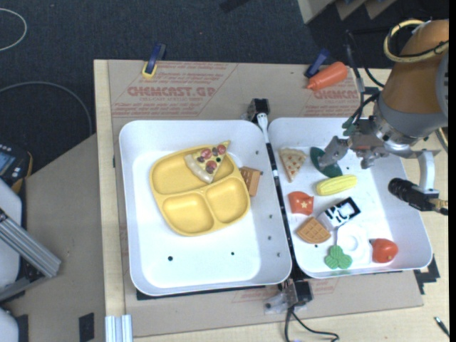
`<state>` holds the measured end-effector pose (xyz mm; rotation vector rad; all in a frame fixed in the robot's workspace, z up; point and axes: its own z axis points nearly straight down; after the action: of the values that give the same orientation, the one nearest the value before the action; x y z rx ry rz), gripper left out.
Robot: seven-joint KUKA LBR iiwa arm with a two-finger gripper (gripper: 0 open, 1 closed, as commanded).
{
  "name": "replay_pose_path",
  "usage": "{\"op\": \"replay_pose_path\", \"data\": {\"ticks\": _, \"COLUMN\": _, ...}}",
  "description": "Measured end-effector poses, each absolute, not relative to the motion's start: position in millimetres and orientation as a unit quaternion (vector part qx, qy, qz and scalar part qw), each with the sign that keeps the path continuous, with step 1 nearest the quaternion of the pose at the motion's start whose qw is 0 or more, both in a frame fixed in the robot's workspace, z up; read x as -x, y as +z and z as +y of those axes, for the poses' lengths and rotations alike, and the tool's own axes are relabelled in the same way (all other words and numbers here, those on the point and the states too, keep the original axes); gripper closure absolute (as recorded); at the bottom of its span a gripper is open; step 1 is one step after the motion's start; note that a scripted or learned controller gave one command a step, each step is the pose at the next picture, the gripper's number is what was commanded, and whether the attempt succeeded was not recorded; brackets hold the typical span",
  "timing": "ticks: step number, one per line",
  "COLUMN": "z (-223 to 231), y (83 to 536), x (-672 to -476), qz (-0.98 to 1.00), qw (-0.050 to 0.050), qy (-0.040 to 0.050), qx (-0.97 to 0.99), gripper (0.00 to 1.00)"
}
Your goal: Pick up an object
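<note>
On the bench (pixel 110 120): two white bins side by side. In the left bin (pixel 214 262), a yellow plate (pixel 192 205) with a pizza slice (pixel 208 159) at its far edge and a brown biscuit (pixel 250 180) touching its right edge. Over the far right part of the right bin (pixel 377 212), the arm (pixel 417 77), with the gripper (pixel 351 155) spread open and nothing between the fingers. Hanging just above a dark green piece (pixel 326 168) and just beside the corn cob (pixel 336 184).

Likeliest pick, judging from that: the corn cob, lying near the middle of the right bin, toward its far edge. Crowded there, though. Could easily land one finger on the green piece and close on both, or on neither. Could also roll the cob away, round and smooth as it looks, toward the black-and-white card (pixel 340 211) or the red piece (pixel 301 202) near it. Could pinch only the cob's tip if coming down off-centre, then drop it on the lift. Less at risk: the waffle (pixel 313 230), the broccoli (pixel 338 257) and the tomato (pixel 385 250) toward the bin's near edge, apart from the gripper.
</note>
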<state>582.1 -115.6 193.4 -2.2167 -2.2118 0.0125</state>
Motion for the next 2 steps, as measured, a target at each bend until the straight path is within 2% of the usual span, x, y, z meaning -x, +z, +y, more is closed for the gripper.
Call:
{"op": "replay_pose_path", "data": {"ticks": 1, "z": -116, "y": 200, "x": -585.1, "qz": -0.707, "qw": 0.000, "qy": 0.0001, "qx": 0.707, "gripper": 0.00}}
{"op": "replay_pose_path", "data": {"ticks": 2, "z": -123, "y": 144, "x": -577.4, "qz": -0.706, "qw": 0.003, "qy": 0.0022, "qx": 0.708, "gripper": 0.00}}
